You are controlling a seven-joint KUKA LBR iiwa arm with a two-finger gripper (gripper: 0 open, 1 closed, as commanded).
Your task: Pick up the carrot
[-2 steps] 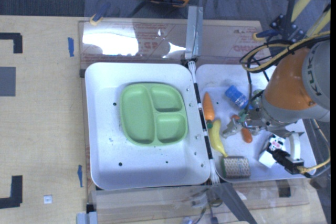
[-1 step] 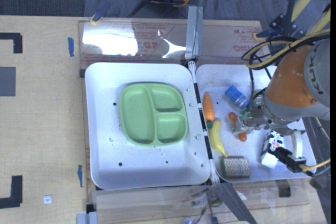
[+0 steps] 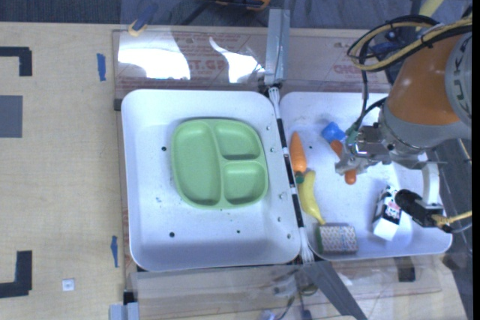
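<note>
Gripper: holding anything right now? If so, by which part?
Cannot be told. The two-finger gripper hangs over the right white bin, apart from the orange carrot lying by the bin's left wall.

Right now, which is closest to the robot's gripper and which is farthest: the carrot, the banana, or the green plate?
From the gripper:
1. Carrot, lying in the right bin by the divider.
2. Banana, just below the carrot in the same bin; nearly a tie with it.
3. Green plate, over in the left bin.

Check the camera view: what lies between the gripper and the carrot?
Just bare white floor of the right bin separates the gripper from the carrot.
</note>
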